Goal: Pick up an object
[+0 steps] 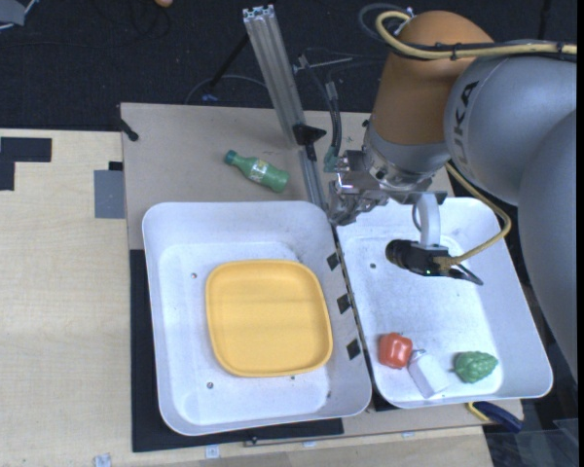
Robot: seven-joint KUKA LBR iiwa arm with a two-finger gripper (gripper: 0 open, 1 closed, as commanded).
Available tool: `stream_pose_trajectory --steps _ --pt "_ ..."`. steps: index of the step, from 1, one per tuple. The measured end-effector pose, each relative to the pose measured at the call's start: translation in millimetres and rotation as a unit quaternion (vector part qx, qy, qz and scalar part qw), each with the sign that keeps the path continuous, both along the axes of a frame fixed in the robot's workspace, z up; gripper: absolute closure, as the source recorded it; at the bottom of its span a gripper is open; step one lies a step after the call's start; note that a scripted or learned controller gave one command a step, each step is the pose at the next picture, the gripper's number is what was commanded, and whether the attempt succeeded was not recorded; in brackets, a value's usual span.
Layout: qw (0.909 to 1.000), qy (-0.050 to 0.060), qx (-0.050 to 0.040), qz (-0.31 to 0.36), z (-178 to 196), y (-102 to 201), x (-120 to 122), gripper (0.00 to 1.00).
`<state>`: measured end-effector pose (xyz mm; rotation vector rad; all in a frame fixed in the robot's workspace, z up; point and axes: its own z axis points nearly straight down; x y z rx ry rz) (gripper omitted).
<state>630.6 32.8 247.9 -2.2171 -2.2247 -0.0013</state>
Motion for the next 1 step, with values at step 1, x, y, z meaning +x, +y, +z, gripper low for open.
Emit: stream_pose_trajectory --steps 1 --pt "1.0000 0.000 -0.0001 0.000 -4.8 50.4 -10.2 1.00"
